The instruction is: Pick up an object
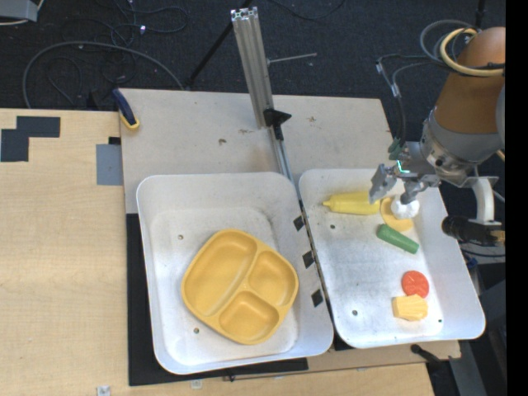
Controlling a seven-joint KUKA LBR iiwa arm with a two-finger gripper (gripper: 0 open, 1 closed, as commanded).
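A: Risk first: what could spoil this pick?

B: Crowding, I'd judge. The gripper point(394, 190) hangs over the far end of the right bin point(363, 320), fingers apart with nothing between them. Just beneath lie a yellow squeeze bottle point(353, 205), a pale yellow piece point(398, 219) and a green cylinder point(398, 238), all close together. A closing finger could nudge one aside or pinch two.

A: Surfaces?

B: Smooth, hard-looking plastic; the rounded bottle may roll or slip. A red round toy point(416, 284) and a blocky yellow toy point(410, 308) sit nearer, well apart from it. The left bin point(157, 221) holds a glossy yellow divided plate point(239, 285).
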